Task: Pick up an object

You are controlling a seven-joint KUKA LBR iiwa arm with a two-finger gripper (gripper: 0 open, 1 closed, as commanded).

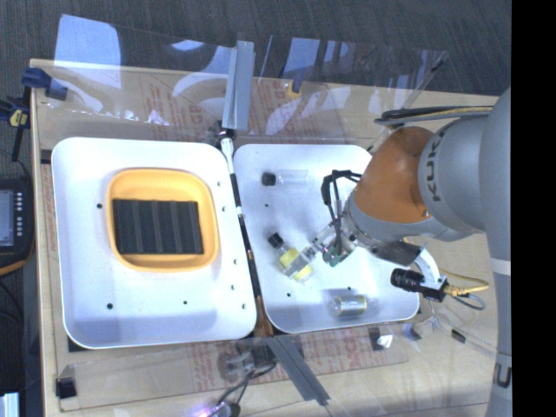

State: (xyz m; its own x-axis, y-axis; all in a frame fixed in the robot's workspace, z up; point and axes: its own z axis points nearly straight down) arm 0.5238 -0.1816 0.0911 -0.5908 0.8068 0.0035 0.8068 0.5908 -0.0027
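Now | gripper (pixel 333 252) low in right bin (pixel 261 307); I cannot tell its opening or hold | small yellow bottle (pixel 295 262) just left of it | I judge it light, rigid, slippery; grasp across body.

Both bins (pixel 87 311) are plain white. In the left one sits a tray (pixel 161 220) with a warm yellow-orange rim around a dark, near-black middle ribbed in upright stripes. In the right bin (pixel 287 315), a small bottle (pixel 294 261) shows yellow with a black cap, a clear tube (pixel 285 178) has a black end, and a can (pixel 348 304) gleams silver-grey. The arm (pixel 452 181) is grey with an orange band (pixel 391 185). The bench (pixel 122 111) is pale tan with faint reddish print.
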